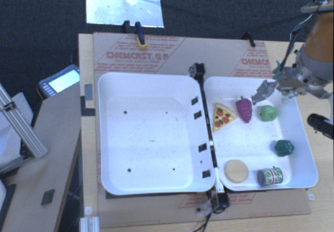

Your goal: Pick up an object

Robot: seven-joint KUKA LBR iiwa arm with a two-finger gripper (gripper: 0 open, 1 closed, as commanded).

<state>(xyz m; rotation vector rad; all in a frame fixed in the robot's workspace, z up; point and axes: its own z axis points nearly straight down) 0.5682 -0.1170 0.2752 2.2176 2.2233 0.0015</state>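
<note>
The right bin (305,145) holds a pizza slice (223,116), a purple bunch of grapes (243,109), a light green apple (268,113), a dark green pepper (283,147), a round tan bun (236,170) and a green can (270,176) lying on its side. My gripper (272,96) hangs over the bin's far right part, just above the apple and to the right of the grapes. Its fingers (260,93) are spread apart with nothing between them.
The left bin (104,121) is bare white with a few dark specks. A black clip row runs along the divider (201,116) between the bins. A small device (60,82) lies off the bench at the left.
</note>
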